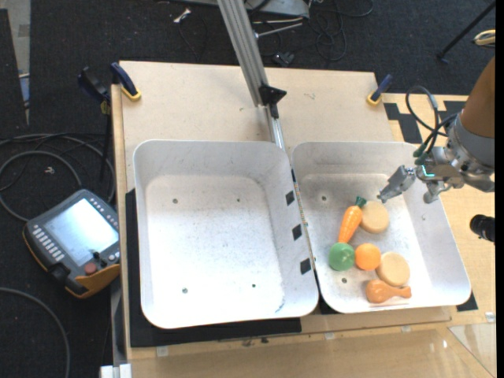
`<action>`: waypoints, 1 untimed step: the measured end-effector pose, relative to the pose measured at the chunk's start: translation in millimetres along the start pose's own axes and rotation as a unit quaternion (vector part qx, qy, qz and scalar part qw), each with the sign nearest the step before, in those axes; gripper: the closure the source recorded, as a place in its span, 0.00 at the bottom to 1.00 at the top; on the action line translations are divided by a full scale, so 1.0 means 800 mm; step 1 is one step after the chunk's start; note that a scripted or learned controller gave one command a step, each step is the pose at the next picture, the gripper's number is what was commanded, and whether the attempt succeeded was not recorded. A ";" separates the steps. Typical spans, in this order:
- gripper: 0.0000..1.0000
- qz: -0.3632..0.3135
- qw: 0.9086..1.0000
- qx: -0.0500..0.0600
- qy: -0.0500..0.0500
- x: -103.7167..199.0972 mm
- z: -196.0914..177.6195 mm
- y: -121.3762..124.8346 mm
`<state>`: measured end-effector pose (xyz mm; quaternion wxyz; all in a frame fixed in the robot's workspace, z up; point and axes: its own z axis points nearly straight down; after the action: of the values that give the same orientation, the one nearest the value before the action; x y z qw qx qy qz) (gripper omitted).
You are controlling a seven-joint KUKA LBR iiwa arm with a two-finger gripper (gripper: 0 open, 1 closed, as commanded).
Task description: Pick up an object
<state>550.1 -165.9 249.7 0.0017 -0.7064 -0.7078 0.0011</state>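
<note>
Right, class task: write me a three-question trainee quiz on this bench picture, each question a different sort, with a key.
1. True or false: all the toy foods lie in the bin on the view's left.
2. Which item touches the carrot's leafy end side? A) green ball B) pale round piece C) teach pendant
3. Fill in: the gripper hangs over the ____ bin.

Key: 1 false, they lie in the right bin. 2 B, the pale round piece. 3 right.
</note>
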 end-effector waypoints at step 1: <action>0.00 0.001 1.000 -0.002 -0.001 0.000 -0.002 0.001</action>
<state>550.9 -166.0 251.6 0.0000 -0.7068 -0.7074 0.0001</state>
